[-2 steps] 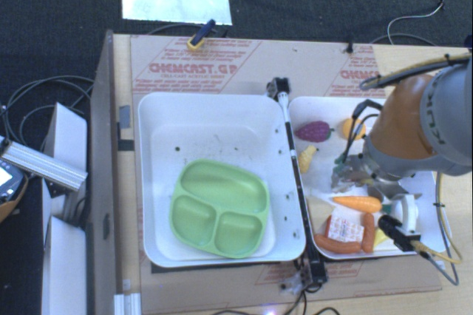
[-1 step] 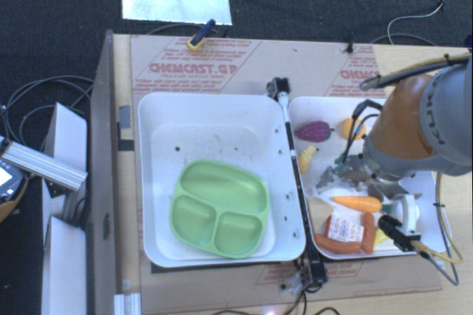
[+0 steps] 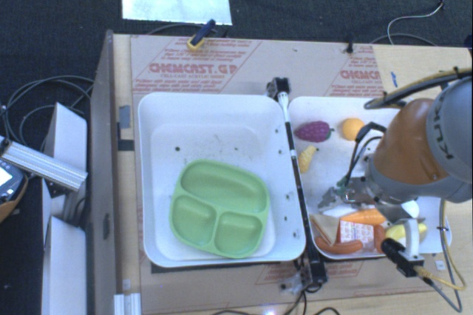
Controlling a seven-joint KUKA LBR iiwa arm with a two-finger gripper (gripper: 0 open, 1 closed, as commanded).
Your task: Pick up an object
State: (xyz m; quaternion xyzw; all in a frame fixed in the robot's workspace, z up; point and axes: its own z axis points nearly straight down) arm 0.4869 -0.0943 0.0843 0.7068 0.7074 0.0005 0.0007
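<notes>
Carrot [image 3: 363,217] lies flat, long axis left-right, beneath the arm [image 3: 414,151].

The counter [image 3: 222,58] is a brown board printed with red lettering along its twelve o'clock strip, set over dark carpet. Two shallow white bins rest directly on it, side by side and touching along a black divider. The left bin [image 3: 159,129] takes the centre of the board; the right bin [image 3: 325,110] sits at three o'clock. A small yellow and black clamp [image 3: 200,35] grips the edge at twelve o'clock. Wires [image 3: 299,284] trail off the six o'clock edge, below the joint between the bins.
</notes>
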